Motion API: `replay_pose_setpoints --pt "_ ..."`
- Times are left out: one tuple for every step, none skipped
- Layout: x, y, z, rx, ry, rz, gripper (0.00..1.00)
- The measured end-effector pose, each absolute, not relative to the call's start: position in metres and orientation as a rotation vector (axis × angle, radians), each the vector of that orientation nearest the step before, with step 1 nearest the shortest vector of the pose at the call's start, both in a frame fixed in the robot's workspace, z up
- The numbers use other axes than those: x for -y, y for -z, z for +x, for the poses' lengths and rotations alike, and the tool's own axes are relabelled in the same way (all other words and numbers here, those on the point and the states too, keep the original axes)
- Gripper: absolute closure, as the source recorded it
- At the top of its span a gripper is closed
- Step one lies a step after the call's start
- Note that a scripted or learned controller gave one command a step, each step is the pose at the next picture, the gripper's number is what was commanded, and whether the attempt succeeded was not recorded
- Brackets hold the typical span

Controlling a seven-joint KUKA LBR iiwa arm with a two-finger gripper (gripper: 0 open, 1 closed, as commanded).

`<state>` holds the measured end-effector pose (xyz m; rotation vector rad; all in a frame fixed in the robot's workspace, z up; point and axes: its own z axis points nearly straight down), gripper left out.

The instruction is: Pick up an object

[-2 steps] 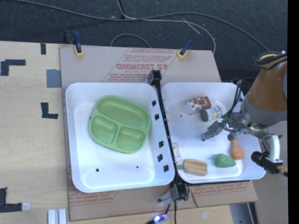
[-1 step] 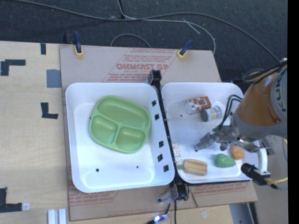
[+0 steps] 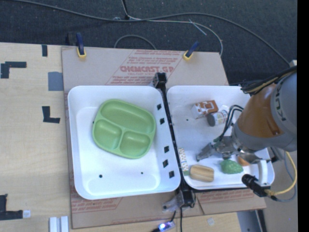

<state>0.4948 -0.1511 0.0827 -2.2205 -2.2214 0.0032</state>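
We are hovering our claw (image 3: 205, 153) low in the right white bin (image 3: 186, 98), fingers apart and gripping nothing, because the tan bread-like block (image 3: 202, 173) just beside it and the green leafy lump (image 3: 231, 166) are lying loose here, each one a candidate for picking.

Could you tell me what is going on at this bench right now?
The KUKA arm reaches into the right bin, its gripper low over the floor, open and holding nothing. Close by lie a tan block, a green lump and a small bottle. The left bin holds a green divided tray.
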Motion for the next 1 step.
replay_pose_setpoints --pt "0.1513 -0.0953 0.4957 2.223 -0.001 -2.222 1.0"
